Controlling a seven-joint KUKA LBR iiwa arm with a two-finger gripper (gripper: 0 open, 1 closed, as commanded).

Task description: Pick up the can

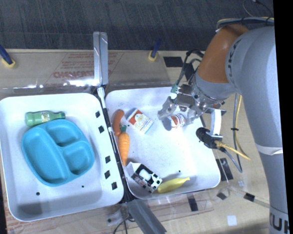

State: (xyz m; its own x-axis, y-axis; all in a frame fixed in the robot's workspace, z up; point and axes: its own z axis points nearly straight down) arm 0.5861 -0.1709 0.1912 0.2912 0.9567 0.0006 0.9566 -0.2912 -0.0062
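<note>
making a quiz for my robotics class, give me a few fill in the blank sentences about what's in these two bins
1. The blue divided plate lies in the ____ bin.
2. The bottle next to the plate is ____ in colour.
3. The gripper is over the right bin, right by the red and white ____.
4. The banana lies near the front wall of the ____ bin.

Missing words: left; green; can; right
</note>
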